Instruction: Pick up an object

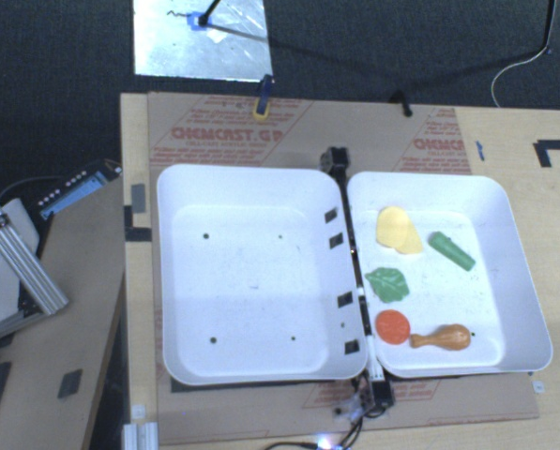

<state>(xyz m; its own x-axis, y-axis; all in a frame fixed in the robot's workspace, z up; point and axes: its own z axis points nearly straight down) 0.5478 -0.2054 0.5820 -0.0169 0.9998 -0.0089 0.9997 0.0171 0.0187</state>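
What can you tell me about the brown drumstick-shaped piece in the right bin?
The brown drumstick lies flat on the floor of the right bin, near its front edge. It looks like glossy plastic toy food: a rounded orange-brown bulb on the right that narrows to a paler, thin handle pointing left. The handle's tip meets or nearly meets the red disc; I cannot tell if they touch. Nothing else is against it, and it lies apart from the bin's walls.

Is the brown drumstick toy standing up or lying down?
Lying down. The brown drumstick rests flat on the right bin floor, thin end beside the red disc.
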